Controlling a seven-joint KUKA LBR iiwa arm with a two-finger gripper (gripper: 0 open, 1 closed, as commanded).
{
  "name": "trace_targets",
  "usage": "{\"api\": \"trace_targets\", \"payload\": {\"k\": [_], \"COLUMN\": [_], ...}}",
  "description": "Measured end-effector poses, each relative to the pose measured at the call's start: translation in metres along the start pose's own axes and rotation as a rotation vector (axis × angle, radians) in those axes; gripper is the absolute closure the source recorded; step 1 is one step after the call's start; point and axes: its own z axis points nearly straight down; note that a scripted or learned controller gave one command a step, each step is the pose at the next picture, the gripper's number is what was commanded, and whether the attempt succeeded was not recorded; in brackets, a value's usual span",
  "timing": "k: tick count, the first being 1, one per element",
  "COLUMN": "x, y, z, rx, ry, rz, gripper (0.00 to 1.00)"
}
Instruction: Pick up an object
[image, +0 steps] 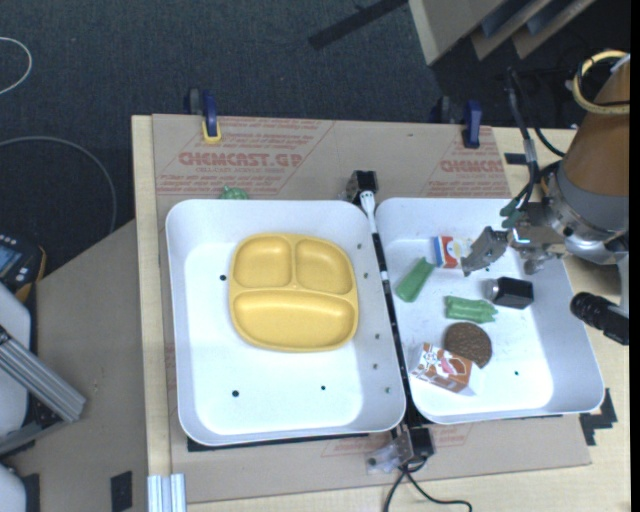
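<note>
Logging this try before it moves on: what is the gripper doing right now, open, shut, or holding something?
Gripper: open, nothing between its fingers, above the right bin near the black block.

Arm (600, 160) enters from right (orange band above wrist); gripper (505, 252) hangs low, fingers spread, nothing between them.

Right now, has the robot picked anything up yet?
Not yet, it seems. The gripper hangs over the right bin with nothing seen between its fingers. The green pieces, brown disc, black block and wrapped packet all lie in the bin, so the grasp and lift remain.
</note>
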Motion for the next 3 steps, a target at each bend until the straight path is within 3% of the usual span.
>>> {"api": "trace_targets", "payload": {"k": [1,2,3], "x": [0.0,0.066,0.132], "y": [0.001,-0.047,-0.059], "z": [-0.011,0.078,0.073], "rx": [-0.003,0.012,0.004], "ry": [-0.001,0.004,0.004], "rz": [-0.001,-0.005,-0.007], "gripper": [1.0,1.0,1.0]}}
